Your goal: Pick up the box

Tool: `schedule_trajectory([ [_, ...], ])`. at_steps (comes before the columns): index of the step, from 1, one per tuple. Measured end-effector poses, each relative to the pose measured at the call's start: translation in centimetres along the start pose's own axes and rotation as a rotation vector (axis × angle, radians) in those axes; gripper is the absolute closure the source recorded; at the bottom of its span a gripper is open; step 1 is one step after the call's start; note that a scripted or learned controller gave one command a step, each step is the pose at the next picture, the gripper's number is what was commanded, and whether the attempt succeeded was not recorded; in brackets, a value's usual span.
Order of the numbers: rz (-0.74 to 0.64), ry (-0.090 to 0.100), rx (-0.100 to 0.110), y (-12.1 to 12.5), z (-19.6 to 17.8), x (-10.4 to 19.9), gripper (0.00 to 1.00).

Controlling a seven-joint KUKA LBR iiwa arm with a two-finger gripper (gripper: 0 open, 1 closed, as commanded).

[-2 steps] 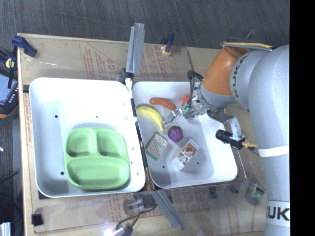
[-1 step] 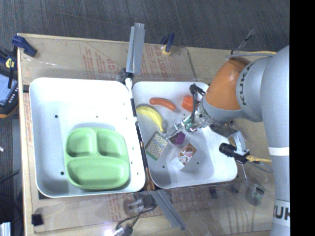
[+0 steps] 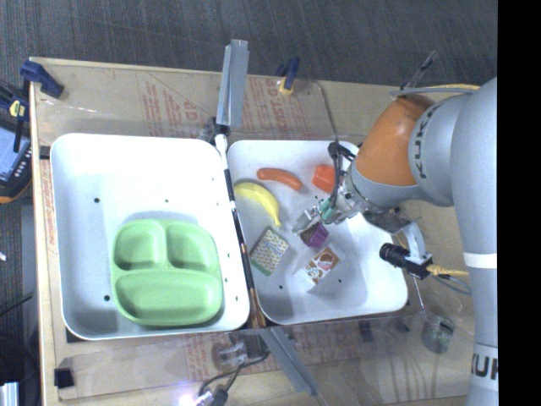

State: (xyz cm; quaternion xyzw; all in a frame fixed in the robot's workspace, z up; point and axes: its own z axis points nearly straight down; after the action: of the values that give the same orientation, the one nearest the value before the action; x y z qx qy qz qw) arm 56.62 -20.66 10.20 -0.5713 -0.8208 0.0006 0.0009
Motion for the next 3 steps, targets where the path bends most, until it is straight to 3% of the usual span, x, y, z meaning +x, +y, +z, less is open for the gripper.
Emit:
schedule_trajectory([
  [1, -0.212, -0.001, -0.002, 1.6, -9.0, 12.9, 1.00],
  [2, -0.350, -0.001, -0.001, 10.1, -14.7, 17.6, 1.00],
  [3, -0.354, 0.000, -0.002, 10.2, -15.7, 17.7, 1.00],
])
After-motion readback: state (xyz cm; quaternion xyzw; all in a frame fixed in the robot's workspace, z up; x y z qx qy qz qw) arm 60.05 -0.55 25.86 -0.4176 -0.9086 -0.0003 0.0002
